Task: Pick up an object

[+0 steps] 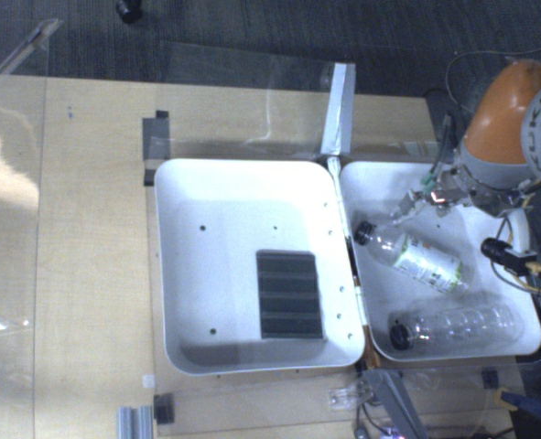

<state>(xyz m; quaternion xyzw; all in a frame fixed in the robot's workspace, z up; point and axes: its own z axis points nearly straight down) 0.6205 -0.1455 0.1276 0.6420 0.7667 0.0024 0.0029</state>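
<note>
nearest, a clear bottle [453,326]; i hover over the labelled bottle [409,253] in the right bin [371,186]. approach step; can't tell my fingers' state; next, descend.

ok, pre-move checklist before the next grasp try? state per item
1. Targets in reach: ok, labelled bottle and clear bottle both lie in right bin.
2. Bottles apart from each other: ok, gap between them.
3. Gripper over right bin: ok, near its far edge.
4. Finger state: cannot tell.
5. Anything held: cannot tell.
6. Black ridged block out of the way: ok, in left bin.
</note>
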